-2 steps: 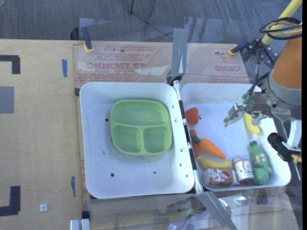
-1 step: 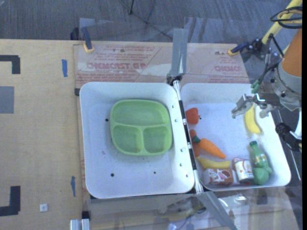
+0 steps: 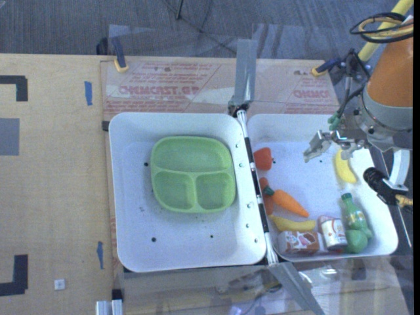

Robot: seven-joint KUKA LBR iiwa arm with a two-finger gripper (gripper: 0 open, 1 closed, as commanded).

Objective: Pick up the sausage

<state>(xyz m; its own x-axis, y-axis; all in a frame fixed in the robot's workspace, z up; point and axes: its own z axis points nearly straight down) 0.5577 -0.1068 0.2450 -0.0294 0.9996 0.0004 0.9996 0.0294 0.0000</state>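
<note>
The sausage [image 3: 266,201], a short reddish-brown piece, lies along the left wall of the right bin [image 3: 308,176], partly tucked behind the orange carrot [image 3: 287,203]. My gripper [image 3: 330,143] hovers over the upper right part of that bin, well to the right of and above the sausage. Its fingers are open with nothing between them. The grey arm with its orange band [image 3: 392,77] comes in from the right edge.
The right bin also holds a red-orange piece [image 3: 262,157], a yellow banana [image 3: 345,168], a yellow piece [image 3: 295,224], a can [image 3: 333,233], a packet [image 3: 299,241] and a green bottle [image 3: 354,218]. A green divided plate [image 3: 193,174] sits in the left bin [image 3: 131,235].
</note>
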